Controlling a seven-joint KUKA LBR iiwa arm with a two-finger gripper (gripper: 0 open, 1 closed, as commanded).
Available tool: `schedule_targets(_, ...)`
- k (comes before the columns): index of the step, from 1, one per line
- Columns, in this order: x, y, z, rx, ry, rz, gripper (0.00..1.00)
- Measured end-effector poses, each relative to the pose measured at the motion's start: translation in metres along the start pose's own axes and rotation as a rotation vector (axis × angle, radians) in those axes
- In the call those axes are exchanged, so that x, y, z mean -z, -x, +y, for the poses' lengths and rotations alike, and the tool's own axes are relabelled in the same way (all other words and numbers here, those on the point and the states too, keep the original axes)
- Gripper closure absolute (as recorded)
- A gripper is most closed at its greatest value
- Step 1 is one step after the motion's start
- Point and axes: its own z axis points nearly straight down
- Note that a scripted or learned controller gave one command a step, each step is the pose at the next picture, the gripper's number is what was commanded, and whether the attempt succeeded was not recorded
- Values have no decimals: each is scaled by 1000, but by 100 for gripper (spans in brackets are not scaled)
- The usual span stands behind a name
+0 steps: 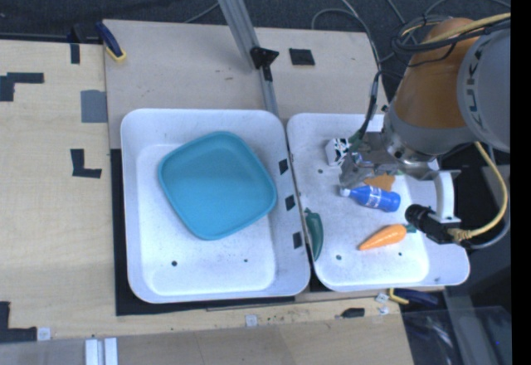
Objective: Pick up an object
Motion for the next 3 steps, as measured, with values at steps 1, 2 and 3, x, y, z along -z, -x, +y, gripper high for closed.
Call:
schedule_targets(1, 9, -55, 9, 1, 0, 0, 100)
schedule_targets(2, 3, -107, 6, 0, -1, -1, 100)
schedule_targets(3, -6, -151, 13, 0, -2, -1, 100)
